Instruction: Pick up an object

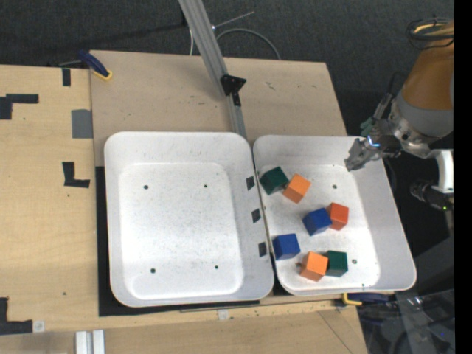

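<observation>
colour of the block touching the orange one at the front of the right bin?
Dark green block, seen in the camera view, right of the orange block.

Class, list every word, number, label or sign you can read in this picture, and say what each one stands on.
None: no readable text.
The blocks, such as the orange block, have plain faces.
The black tape marks on the bench form no letters.

Showing as smooth white plastic with a speckled, faintly glossy face: both bins (181, 150). Looking like matt pale wood: the bench (44, 198). Appearing as brushed metal: the slanted bar (203, 32) crossing the bench's far edge. Looking matt and solid: the blocks (317, 221).
</observation>
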